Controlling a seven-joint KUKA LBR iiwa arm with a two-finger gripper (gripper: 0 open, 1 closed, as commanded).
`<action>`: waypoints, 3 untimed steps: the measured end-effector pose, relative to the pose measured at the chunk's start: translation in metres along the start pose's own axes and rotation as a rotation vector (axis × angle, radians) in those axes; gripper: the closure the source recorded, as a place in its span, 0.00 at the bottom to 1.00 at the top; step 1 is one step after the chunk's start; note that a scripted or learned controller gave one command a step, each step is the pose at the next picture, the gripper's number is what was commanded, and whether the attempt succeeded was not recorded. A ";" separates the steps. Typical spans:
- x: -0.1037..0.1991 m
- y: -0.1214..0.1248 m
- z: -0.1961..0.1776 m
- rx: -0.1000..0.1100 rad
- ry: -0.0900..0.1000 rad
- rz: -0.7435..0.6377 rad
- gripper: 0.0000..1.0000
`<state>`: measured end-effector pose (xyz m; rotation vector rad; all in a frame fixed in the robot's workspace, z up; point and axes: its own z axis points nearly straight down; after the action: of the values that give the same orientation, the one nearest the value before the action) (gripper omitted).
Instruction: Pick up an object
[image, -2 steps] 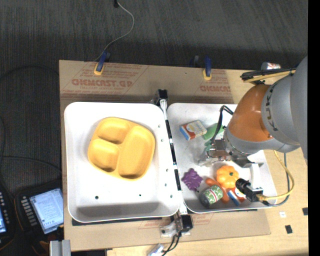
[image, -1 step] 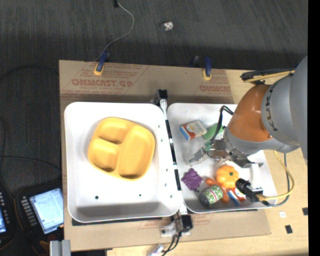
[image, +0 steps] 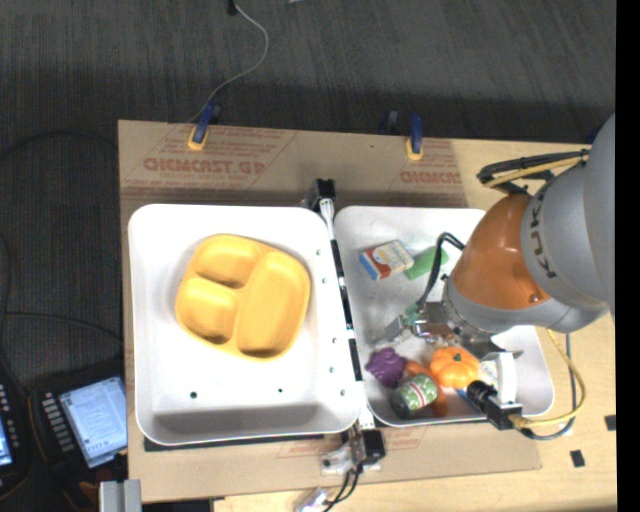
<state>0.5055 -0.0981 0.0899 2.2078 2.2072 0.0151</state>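
The arm (image: 540, 250) is reaching in from the right and is hanging over the right bin (image: 350, 250), its grey housing and orange band covering much of that bin's right half. The end effector (image: 428, 322) is sitting low inside the bin, near its middle; whether it is spread or pressed together cannot be told, as the wrist is hiding it. Nothing is showing as held.

The candidate objects are lying in the right bin. A small red and white carton (image: 385, 260) is lying toward the bin's far side, with a green item (image: 428, 262) just beside it on the right. A purple item (image: 385, 366) is resting near the bin's left wall toward the front. An orange pumpkin-shaped toy (image: 455, 368) is lying just below the end effector, and a small can with a green label (image: 414, 395) is lying on its side at the front wall, between the purple item and the pumpkin.

In the left bin (image: 150, 400), a yellow divided tray (image: 243, 295) is occupying the middle. Both bins are resting on a brown board (image: 220, 165) on the bench (image: 590, 470).
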 end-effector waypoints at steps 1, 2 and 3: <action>0.000 0.001 -0.010 0.001 0.002 0.001 1.00; -0.053 0.000 -0.133 0.018 0.004 0.000 1.00; -0.053 0.000 -0.133 0.020 0.005 0.000 0.00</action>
<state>0.5028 -0.1497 0.2232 2.2204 2.2196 -0.0011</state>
